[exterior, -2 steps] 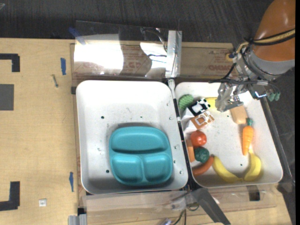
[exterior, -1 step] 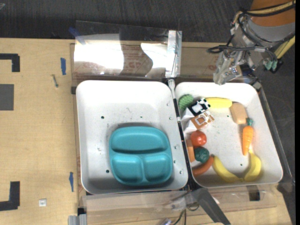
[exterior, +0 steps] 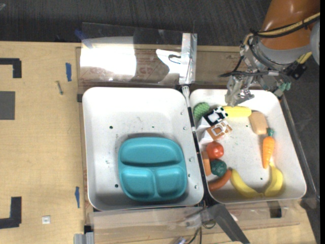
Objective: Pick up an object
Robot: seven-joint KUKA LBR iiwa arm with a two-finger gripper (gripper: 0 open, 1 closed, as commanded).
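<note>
Gripper over the right bin
We saw the gripper point(exterior: 239, 96) hang just above the corn point(exterior: 236, 112), its likely target; grip state we couldn't tell.

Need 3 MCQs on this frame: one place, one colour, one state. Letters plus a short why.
1. Where does the teal tray lie?
A. Left bin
B. Right bin
C. On the bench outside both bins

2. What colour is the banana?
A. Green
B. Yellow
C. Red

3. How does the claw stand relative to the toys?
A. Above the far edge of the right bin, holding nothing visible
B. Down in the left bin on the tray
C. Lifting the carrot

Answers:
1 A: the tray sits in the left bin, toward its near side.
2 B: the banana is yellow, curved along the near side of the right bin.
3 A: the claw hangs over the right bin's far rim, and the carrot lies on the bin floor.
</note>
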